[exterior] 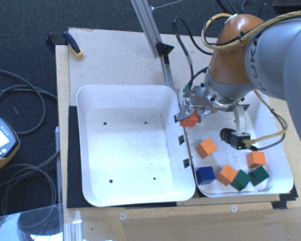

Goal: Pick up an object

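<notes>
Orange-red is the colour of the block [190,119] that I see at the gripper [190,115], close to the near-left wall of the right bin [278,149], just beside the ridge where the two bins meet. The block appears pinched between the short fingers, so I judge them closed upon it, though the grip is partly masked by the wrist hardware above. It seems to sit slightly above the bin floor, which suggests the pick is made and the lift is under way; I cannot confirm clearance from this slanted view. What is left, in my judgement, is to carry it clear and prove that the hold is secure. The block itself is a small cube-like piece, matt, with one face in shadow and tilted a little. Loose in the right bin lie three orange blocks [206,147], a blue block [205,174] and two green blocks [240,179], all grouped toward the bin's lower end, well apart from the gripper. The left bin [90,99] carries only dark specks on its floor.
</notes>
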